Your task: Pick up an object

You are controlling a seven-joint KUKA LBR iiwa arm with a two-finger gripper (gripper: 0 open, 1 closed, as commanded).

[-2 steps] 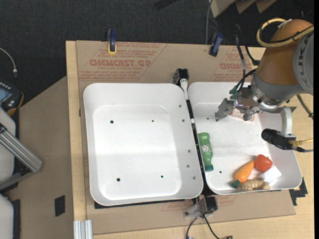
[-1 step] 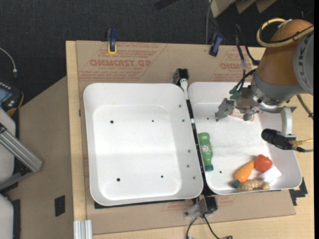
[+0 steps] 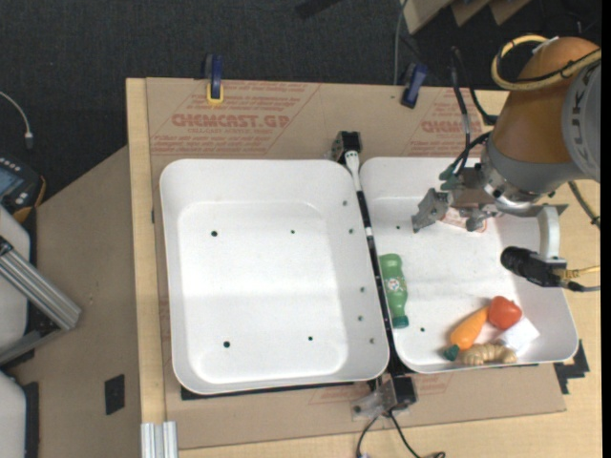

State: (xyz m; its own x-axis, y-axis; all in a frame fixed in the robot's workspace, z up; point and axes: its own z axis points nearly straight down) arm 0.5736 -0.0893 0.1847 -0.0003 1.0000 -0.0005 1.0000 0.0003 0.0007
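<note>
- Over the right-hand bin (image 3: 563, 337), the claw (image 3: 449, 206) hangs above bare floor toward the back; how far it is open I cannot tell, and nothing shows between its parts.
- Candidates lie in that bin: a green bottle (image 3: 392, 289) tight against the left wall, and near the front wall an orange carrot-like piece (image 3: 469, 329), a red piece (image 3: 504, 311) and a pale knobbly piece (image 3: 487, 355), all touching or nearly so.
- Judging by looks, these are light, stiff toys with smooth, slippery skins; the bottle's narrower middle seems the surest hold.
- Wall contact crowds the bottle; the cluster leaves little gap.
- Left bin (image 3: 191, 256) and mid-floor offer open room on the surface (image 3: 153, 160).
</note>
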